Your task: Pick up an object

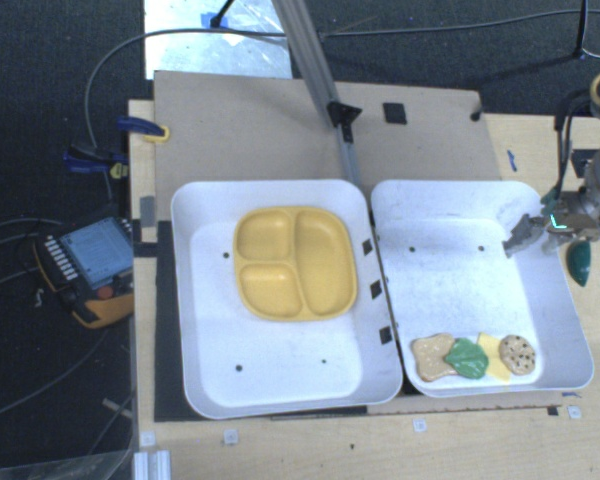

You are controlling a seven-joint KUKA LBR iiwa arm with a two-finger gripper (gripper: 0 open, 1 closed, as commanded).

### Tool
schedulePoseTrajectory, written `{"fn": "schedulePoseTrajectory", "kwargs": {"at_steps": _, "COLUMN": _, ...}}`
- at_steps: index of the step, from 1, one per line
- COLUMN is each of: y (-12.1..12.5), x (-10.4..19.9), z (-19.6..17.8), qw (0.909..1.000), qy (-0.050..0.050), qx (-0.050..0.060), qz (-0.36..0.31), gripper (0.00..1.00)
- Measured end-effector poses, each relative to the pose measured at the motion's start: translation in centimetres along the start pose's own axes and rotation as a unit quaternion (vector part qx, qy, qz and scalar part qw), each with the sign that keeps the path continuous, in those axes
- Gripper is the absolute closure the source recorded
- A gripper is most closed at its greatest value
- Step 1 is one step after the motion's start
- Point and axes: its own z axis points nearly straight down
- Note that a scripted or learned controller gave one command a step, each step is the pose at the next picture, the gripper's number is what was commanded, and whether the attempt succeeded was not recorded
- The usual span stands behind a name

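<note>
Grey two-finger gripper (525,234) sits at the right bin's (450,268) far right rim, over the wall; can't tell how it is set, too small & blurred. Nothing visible in it. A teal-green thing (578,262) hangs just beside the wrist, outside the bin.

Pick candidates lie in a row at the right bin's near edge: tan toast-shaped piece (431,356), green leafy piece (468,358) overlapping it, yellow wedge (493,356), round speckled cookie (518,353).

Left bin (280,368) holds a yellow three-compartment plastic plate (295,263), well apart from the gripper.
</note>
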Motion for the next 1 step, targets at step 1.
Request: {"fn": "schedulePoseTrajectory", "kwargs": {"at_steps": 1, "y": 0.07, "x": 0.00, "z": -0.12, "qw": 1.0000, "qy": 0.000, "qx": -0.001, "qz": 0.000, "gripper": 0.00}}
